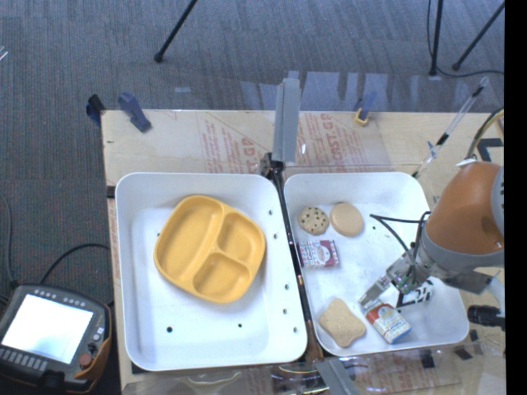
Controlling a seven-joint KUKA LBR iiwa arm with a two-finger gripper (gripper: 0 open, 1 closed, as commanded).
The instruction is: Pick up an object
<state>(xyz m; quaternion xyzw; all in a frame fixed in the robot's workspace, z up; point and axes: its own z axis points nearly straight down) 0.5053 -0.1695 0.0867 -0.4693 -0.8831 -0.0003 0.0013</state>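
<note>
Nothing is lifted yet: the gripper (380, 293) hangs low in the right bin (375, 183), whether released or clenched I cannot tell, just beside the small carton (389, 322) and near the toast (341, 321), so the grasp and lift remain.

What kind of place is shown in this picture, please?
Probably a robotics lab or test cell. A grey and orange arm works over two white bins on a plywood bench, tripod legs stand on carpet, and a teach pendant lies nearby.
</note>
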